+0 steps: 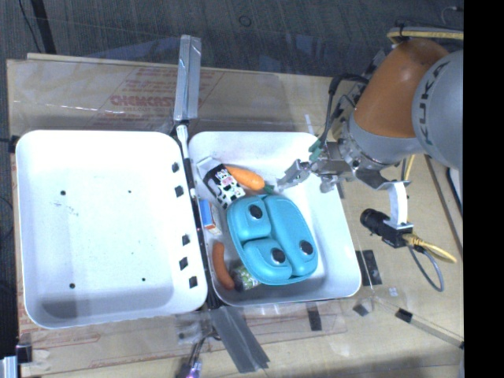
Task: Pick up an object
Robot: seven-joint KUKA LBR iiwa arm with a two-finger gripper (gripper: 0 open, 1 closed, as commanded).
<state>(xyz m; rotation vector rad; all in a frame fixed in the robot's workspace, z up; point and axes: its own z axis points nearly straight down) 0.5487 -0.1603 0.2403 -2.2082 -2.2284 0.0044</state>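
Two shallow white bins sit side by side on a pale wooden bench (94,93), with dark floor behind. Left bin (94,227) has wide free space inside. Right bin (335,235) is crowded: a black-and-white small box (224,184), an orange carrot (246,179), a big blue moulded tray (273,239), and a reddish sausage-like piece (221,264) partly hidden under the tray. The gripper (290,176) hovers near the carrot, above the bin's upper right part; how wide it stands I cannot tell. Nothing is seen in it.
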